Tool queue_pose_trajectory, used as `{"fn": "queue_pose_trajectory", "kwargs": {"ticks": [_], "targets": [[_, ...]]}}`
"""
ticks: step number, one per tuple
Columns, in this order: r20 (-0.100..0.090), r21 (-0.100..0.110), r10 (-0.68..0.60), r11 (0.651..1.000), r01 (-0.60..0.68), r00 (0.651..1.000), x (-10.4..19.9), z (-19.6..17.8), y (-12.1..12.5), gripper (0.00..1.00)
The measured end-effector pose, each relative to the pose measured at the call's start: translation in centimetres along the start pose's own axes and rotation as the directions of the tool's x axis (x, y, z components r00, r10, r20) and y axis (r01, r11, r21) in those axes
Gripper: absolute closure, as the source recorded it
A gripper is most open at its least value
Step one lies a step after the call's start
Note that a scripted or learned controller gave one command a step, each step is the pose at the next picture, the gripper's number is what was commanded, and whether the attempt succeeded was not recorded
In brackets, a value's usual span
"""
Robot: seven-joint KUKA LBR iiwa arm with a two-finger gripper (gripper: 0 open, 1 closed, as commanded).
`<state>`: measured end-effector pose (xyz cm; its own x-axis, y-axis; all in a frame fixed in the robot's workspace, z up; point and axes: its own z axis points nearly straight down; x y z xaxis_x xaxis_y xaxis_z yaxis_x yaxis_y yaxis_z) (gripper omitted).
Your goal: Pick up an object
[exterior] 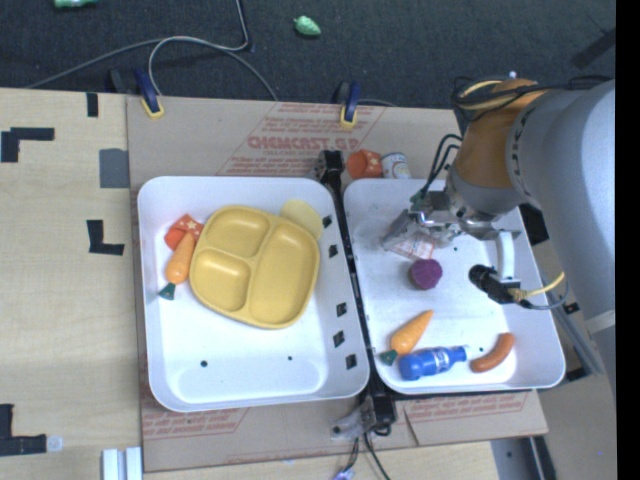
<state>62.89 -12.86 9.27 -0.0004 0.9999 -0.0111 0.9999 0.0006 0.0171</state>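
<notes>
Camera view: gripper low in right bin, upper part. Finger state: cannot tell; nothing seen held. Purple ball just below gripper, toward bin's middle; likely target, round, no long axis. Below ball: orange carrot, blue bottle, sausage along bin's front edge, well apart from gripper. Left bin holds yellow divided plate. Nothing blocks ball.

I have 1 fixed camera, mounted above the counter and looking down at a slant. It sits far enough back to take in both bins, with the arm entering from its right.
</notes>
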Motion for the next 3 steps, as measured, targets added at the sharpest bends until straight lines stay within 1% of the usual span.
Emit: {"fn": "queue_pose_trajectory", "kwargs": {"ticks": [1, 2, 3], "targets": [[-0.009, 0.014, 0.0, 1.0, 0.001, 1.0, 1.9, 0.6, -3.4, 0.0], [-0.009, 0.013, 0.0, 1.0, 0.0, 1.0, 2.8, 0.5, -7.3, 0.0], [-0.009, 0.013, -0.001, 1.0, 0.001, 1.0, 2.8, -0.5, -7.3, 1.0]]}}
